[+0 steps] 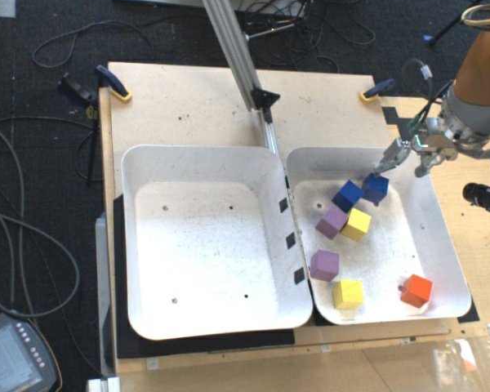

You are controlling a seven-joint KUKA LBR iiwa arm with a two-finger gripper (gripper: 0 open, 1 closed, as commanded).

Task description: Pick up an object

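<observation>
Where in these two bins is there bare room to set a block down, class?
The left bin offers a bare floor from wall to wall. In the right bin, room lies between the orange block and the blue blocks; the middle is crowded, near the purple block.

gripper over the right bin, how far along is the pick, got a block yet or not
Done: the gripper has reached the right bin's far edge, above the blue blocks. In hand: nothing shows between its fingers. Left: the whole grasp and lift. All seven blocks lie on the bin floor, including the orange block near the front corner.
</observation>
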